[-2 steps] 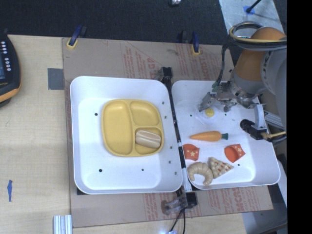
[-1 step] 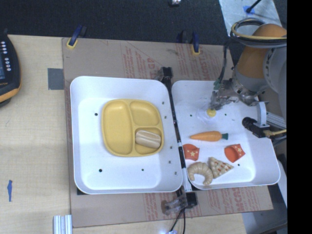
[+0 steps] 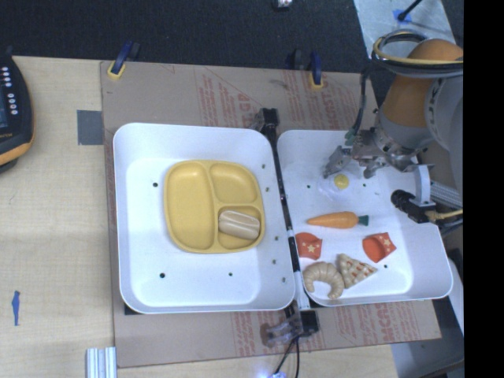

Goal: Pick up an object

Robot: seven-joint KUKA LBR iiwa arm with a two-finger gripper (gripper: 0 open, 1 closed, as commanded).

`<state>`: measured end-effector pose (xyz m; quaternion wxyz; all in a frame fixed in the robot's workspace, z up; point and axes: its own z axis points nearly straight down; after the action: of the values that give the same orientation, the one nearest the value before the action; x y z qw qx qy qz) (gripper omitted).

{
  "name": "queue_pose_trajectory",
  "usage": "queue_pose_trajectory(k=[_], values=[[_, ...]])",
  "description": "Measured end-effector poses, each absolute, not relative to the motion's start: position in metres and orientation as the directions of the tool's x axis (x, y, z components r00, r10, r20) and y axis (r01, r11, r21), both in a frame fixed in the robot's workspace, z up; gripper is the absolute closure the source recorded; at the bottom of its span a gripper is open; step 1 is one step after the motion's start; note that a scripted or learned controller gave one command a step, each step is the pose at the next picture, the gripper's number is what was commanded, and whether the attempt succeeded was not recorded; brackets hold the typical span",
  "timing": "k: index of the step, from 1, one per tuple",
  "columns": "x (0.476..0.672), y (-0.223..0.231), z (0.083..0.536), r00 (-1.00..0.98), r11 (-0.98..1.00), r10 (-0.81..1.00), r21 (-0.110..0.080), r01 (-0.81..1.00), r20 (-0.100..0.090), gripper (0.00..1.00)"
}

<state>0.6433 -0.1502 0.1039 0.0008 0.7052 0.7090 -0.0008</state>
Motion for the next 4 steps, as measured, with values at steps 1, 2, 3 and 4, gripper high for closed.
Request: queue_pose_trajectory(k=[1, 2, 3, 4], values=[[0.641, -0.139, 0.092, -0.005, 0.005, 1.0, -0.005, 1.0, 0.0, 0.0], [0.644, -0.14, 0.092, -0.006, 0.006, 1.0, -0.001, 1.0, -0.001, 0.0], [0.645, -0.139, 0.093, -0.006, 0.006, 1.0, 0.0, 1.0, -0.001, 0.0], [0.639, -0.128, 0.092, -0.006, 0.006, 1.0, -0.005, 1.0, -0.001, 0.0]])
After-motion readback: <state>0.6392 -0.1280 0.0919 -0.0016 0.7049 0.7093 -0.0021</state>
